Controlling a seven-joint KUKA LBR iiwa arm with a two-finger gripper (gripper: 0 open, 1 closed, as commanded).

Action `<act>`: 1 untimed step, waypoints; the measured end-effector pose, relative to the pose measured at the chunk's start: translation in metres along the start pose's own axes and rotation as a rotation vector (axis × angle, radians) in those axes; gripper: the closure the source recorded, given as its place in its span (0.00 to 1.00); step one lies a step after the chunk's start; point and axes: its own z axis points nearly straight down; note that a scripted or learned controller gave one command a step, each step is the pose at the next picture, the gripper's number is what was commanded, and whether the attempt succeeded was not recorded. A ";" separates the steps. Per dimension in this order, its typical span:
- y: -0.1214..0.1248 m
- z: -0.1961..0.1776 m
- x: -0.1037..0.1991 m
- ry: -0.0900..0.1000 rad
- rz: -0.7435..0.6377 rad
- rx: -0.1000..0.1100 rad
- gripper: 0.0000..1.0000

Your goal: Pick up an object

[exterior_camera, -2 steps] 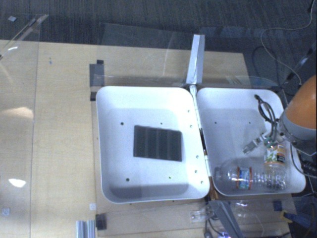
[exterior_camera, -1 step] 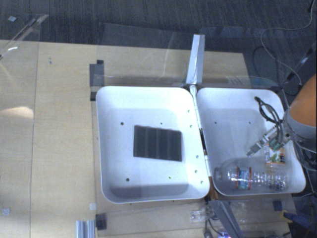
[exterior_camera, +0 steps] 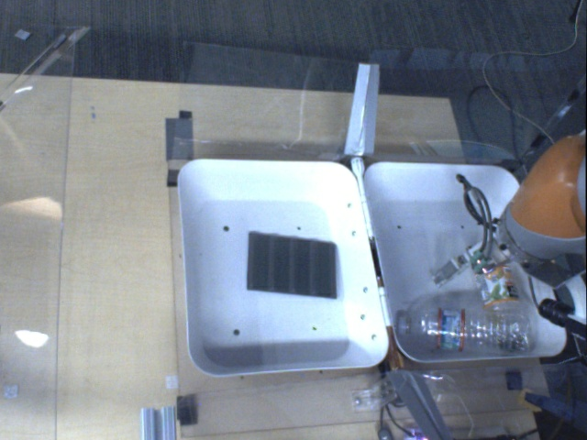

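Note:
A dark ribbed rectangular pad [exterior_camera: 292,266] lies flat in the middle of the left bin [exterior_camera: 211,200]. A clear plastic bottle [exterior_camera: 463,330] with a coloured label lies on its side along the near wall of the right bin [exterior_camera: 413,191]. My gripper [exterior_camera: 477,262] hangs low over the right half of that bin, just above the bottle, under the arm's orange band [exterior_camera: 555,186]. A small object with orange and green on it [exterior_camera: 500,289] sits right below the gripper, beside the bottle's far side. Whether it touches the gripper I cannot tell.
A black cable [exterior_camera: 472,204] loops over the right bin's far part. A metal divider post [exterior_camera: 363,108] rises behind the joint between the bins. Wooden bench top stretches out to the left. Clamps and cables crowd the near right edge [exterior_camera: 413,406].

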 end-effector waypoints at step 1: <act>0.009 -0.012 -0.036 0.013 -0.091 0.020 0.00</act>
